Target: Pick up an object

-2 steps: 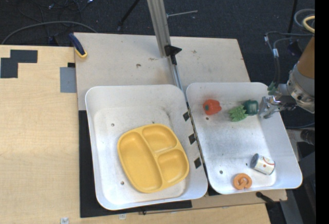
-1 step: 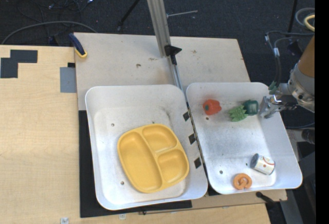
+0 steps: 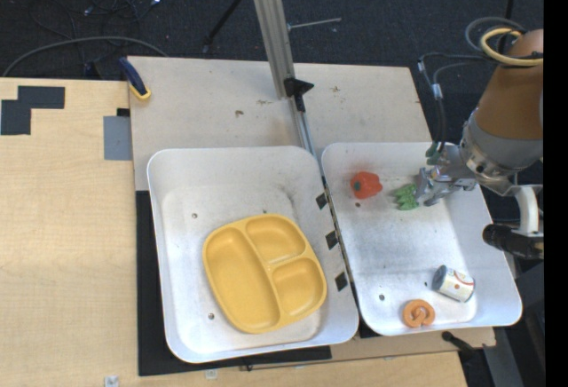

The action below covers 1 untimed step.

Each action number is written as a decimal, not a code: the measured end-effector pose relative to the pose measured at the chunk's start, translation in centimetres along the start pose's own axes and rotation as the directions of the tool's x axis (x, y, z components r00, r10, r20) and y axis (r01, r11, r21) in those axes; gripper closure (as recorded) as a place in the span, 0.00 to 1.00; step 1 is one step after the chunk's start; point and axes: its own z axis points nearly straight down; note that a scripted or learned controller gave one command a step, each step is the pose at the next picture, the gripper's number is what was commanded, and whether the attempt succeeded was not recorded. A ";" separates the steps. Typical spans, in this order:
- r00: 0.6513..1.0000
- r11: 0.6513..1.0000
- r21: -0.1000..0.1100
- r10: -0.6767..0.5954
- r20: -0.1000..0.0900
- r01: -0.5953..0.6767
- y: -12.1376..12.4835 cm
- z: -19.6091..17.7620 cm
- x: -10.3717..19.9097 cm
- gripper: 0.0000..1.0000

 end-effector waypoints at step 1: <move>1.000 1.000 0.000 -0.001 0.000 0.001 1.3 0.6 5.6 1.00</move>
